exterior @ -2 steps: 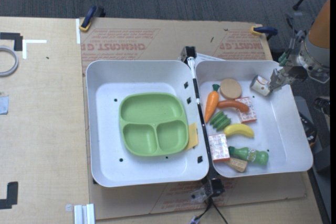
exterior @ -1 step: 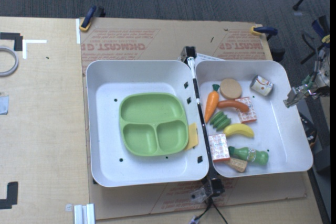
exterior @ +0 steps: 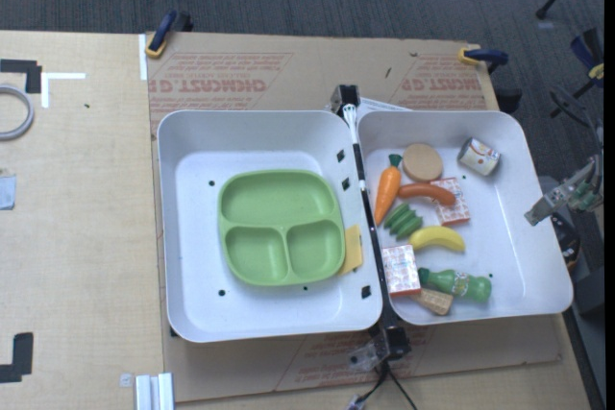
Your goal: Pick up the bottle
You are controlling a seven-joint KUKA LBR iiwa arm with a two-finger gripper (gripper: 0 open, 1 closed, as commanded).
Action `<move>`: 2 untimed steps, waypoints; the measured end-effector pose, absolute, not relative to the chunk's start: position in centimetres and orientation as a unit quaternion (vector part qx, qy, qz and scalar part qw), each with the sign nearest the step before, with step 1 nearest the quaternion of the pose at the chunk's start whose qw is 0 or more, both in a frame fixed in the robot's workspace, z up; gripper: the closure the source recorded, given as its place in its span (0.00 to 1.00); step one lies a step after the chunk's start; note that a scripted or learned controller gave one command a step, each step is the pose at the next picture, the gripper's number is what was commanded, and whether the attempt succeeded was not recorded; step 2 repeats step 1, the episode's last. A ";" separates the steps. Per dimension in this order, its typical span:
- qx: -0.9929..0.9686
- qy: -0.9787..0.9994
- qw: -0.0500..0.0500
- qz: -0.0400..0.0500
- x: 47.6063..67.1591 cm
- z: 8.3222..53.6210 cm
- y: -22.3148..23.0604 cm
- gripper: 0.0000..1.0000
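Claw parked at the right edge, low and off to the side.

The claw point(exterior: 565, 199) shows at the far right of the camera view, about mid-height in the frame, as a small grey and pale metal part tipped at a slant, its near end pointing left and slightly down. It hangs just outside the right bin's outer rim. It is too small and blurred to tell how its tips stand. Nothing can be seen gripped in it.

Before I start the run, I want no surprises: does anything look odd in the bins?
One thing: a yellow slice sits wedged between the green plate and the left bin's wall, apart from the other toys. The bottle lies on its side.
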State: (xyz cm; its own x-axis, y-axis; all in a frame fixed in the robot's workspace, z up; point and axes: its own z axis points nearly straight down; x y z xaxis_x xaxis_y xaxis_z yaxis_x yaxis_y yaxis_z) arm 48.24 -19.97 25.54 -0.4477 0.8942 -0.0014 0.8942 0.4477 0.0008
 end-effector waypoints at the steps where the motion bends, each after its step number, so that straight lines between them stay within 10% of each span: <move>1: 0.562 0.827 0.001 0.000 47.9 26.5 -17.8 1.00; 2: 0.562 0.827 0.001 0.000 47.9 26.5 -17.8 1.00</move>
